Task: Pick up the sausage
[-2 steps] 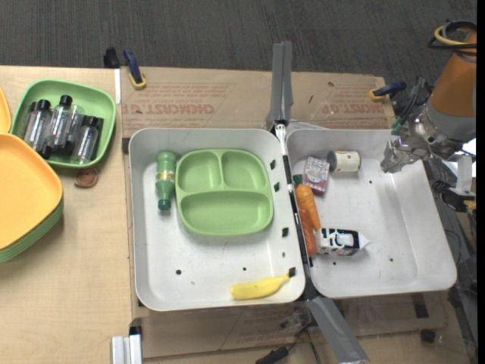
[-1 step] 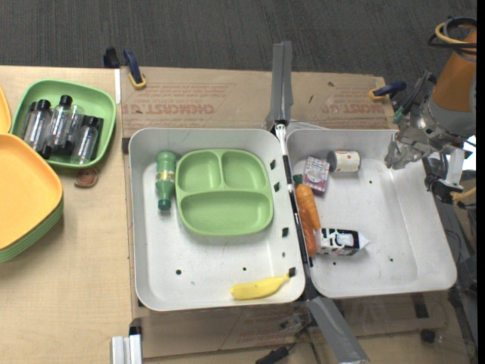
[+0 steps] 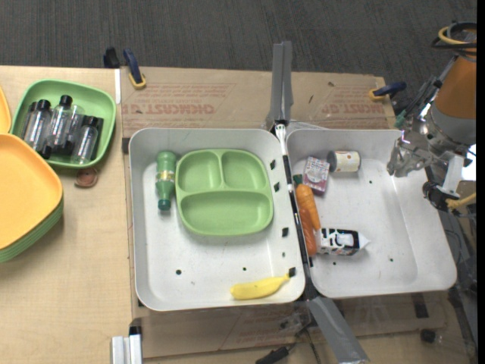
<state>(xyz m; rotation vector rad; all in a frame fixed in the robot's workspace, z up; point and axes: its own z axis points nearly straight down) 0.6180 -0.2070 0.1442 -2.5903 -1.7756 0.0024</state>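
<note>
Sausage (image 3: 307,211): orange-red, elongated, lying in the right bin (image 3: 394,271) against its left wall, along the divide between the two bins. All positions below are given relative to the sausage.

1. Left bin (image 3: 151,279), nearer than the sausage and to its left: one yellow banana (image 3: 260,287) beside the near rim.
2. Right bin, just right of the sausage's near end: one black-and-white carton (image 3: 339,241) lying on its side, close to the sausage.
3. Left bin, directly left of the sausage: one green divided plate (image 3: 224,191) with three compartments. Beyond the plate, further left: one green bottle (image 3: 165,179) lying alongside the plate's edge.
4. Right bin, just beyond the sausage's far end: one pink packet (image 3: 316,174). Right of the packet: one small pale cylinder (image 3: 346,161) on its side.
5. Gripper (image 3: 402,161): well right of the sausage, over the far right part of the right bin. Open or closed state: cannot tell. Contents: cannot tell.
6. On the bench, far left of the sausage: a stack of orange plates (image 3: 26,196), and beyond it a green tray (image 3: 98,101) holding several dark-capped vials (image 3: 61,127)
</note>
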